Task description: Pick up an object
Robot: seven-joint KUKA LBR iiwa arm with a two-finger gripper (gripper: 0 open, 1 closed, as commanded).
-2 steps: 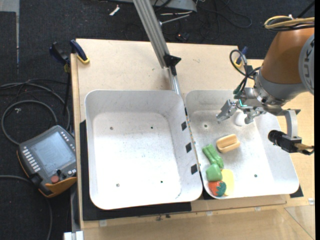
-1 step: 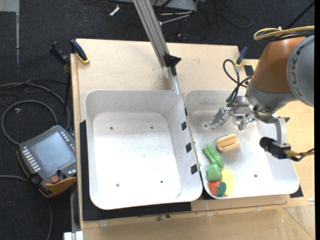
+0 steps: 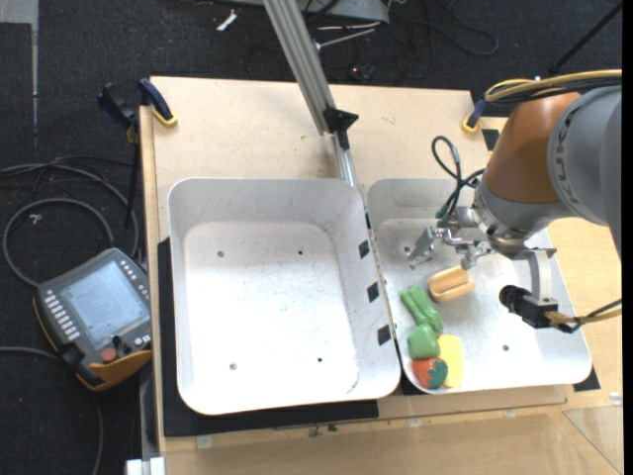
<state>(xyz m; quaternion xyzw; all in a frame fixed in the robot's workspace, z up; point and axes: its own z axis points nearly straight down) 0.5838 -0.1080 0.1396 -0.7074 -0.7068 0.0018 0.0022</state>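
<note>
Nearest me in the right bin (image 3: 554, 364), I see a small heap in its front left corner: a red-orange rounded toy (image 3: 431, 371) against a flat yellow piece (image 3: 451, 350), with a chunky green plastic block (image 3: 422, 340) just behind. A slimmer green piece (image 3: 419, 304) angles up from there. Further back lies a smooth tan bun-shaped object (image 3: 450, 284). Just behind it hangs the gripper (image 3: 442, 242), metal fingers over the bin floor; I can't tell how wide they stand, and I see nothing between them. The left bin (image 3: 198, 201) has a speckled matte white floor.
</note>
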